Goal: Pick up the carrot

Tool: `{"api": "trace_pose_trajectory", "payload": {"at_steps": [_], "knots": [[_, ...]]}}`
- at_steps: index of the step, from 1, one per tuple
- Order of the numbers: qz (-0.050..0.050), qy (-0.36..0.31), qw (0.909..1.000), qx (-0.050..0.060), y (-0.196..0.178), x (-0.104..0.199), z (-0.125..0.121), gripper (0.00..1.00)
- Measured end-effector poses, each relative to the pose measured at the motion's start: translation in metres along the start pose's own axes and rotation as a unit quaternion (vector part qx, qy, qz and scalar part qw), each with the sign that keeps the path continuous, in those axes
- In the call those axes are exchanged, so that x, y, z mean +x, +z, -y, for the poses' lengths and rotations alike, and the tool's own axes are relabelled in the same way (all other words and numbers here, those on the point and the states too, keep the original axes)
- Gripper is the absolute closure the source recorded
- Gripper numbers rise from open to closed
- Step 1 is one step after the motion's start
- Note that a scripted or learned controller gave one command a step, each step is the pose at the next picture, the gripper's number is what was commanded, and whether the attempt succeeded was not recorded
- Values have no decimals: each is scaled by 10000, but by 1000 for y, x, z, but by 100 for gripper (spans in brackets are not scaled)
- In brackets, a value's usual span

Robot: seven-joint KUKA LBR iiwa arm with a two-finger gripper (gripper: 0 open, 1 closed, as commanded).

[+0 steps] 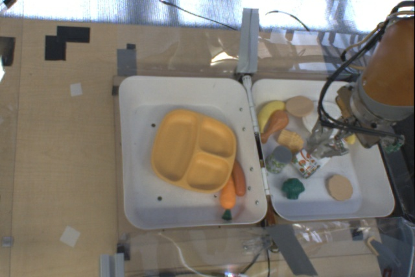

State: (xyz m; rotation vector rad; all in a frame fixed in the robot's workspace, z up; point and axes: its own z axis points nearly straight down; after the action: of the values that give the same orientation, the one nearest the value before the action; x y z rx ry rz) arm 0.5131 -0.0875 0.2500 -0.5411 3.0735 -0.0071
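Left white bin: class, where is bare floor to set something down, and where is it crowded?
Free: the strip between the left wall and the yellow divided tray, and above the tray. Crowded: the tray's lower right, where the orange carrot and a reddish sausage lie.

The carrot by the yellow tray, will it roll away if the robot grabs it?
Maybe a little. The carrot looks round and tapered, so it could roll in a curve. It lies against the yellow tray and a sausage, which may block it. It looks like stiff, smooth plastic, perhaps slippery.
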Motion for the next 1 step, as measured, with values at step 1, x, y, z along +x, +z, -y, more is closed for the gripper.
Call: {"api": "trace_pose_trajectory", "payload": {"at_steps": [1], "knots": [[-79,204,9997,-59,66,-22,-115,100]]}}
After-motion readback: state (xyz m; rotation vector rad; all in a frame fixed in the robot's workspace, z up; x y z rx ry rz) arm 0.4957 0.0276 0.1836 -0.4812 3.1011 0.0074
